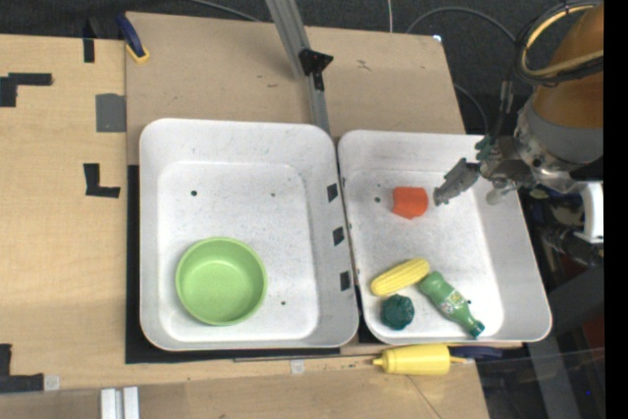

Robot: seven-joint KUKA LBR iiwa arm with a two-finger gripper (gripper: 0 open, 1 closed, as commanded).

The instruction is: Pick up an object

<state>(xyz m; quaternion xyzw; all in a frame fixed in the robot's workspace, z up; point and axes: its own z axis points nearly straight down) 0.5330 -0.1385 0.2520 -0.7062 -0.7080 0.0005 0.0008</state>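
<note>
Camera view: orange block [411, 202] lies just left of the spread, empty tool [469, 188].

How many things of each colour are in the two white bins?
Green: 3, the green bowl in the left bin, plus the green bottle and the dark green lump in the right bin.
Yellow: 1, the corn cob.
Orange: 1, the orange block, just beside the gripper.
Total: 5
</note>
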